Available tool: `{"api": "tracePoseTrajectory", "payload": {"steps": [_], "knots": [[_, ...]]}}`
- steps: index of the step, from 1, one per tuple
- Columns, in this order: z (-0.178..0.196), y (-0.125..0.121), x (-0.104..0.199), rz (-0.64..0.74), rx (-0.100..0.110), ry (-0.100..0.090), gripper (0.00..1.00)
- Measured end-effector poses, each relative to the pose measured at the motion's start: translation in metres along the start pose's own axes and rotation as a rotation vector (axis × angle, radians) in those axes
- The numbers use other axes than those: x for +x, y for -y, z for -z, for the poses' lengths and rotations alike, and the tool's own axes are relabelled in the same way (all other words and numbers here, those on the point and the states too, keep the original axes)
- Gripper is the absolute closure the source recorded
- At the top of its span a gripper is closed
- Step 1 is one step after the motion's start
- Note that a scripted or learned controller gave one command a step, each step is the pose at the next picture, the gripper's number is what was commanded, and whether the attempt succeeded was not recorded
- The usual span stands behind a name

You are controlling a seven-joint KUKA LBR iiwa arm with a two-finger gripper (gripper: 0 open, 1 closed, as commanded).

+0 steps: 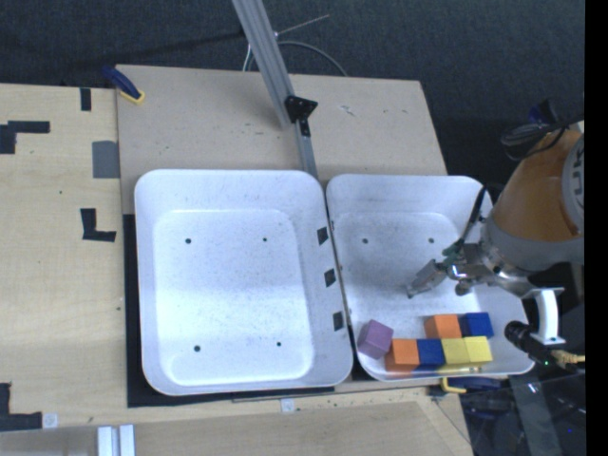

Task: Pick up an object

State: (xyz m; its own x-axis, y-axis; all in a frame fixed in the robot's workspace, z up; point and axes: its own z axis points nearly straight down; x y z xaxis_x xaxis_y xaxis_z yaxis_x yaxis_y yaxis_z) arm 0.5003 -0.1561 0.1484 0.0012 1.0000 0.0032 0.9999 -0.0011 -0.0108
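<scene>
Blocks (445, 341) are lying in a tight cluster at the near edge of the right bin (399, 190) — orange, blue and yellow cubes packed in two short rows, with a purple cube (376, 337) sitting slightly apart at the cluster's left end. From the pincer (425, 280) they are lying below and a touch to the right in the camera view, close but not touching it; the purple cube is lying below and to the left. The cluster's long axis is running left to right, roughly along the bin's near wall.

The pincer is hanging over the bare middle of the right bin floor, reaching in from the right under the orange-banded wrist. Whether it is released or clenched I cannot tell — the tip is reading as a grey blur. Nothing is showing in its grasp. The coming move is looking like a short shift toward the near wall, probably toward the purple cube, which is standing freest.
</scene>
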Motion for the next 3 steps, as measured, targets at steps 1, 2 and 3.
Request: {"api": "tracePoseTrajectory", "payload": {"steps": [1,2,3], "knots": [[-0.059,-0.053,-0.043,0.002,-0.009,0.005,0.00],[-0.029,-0.087,0.020,0.010,-0.013,0.002,0.00],[-0.058,-0.082,0.048,0.004,-0.006,0.002,0.00]]}}
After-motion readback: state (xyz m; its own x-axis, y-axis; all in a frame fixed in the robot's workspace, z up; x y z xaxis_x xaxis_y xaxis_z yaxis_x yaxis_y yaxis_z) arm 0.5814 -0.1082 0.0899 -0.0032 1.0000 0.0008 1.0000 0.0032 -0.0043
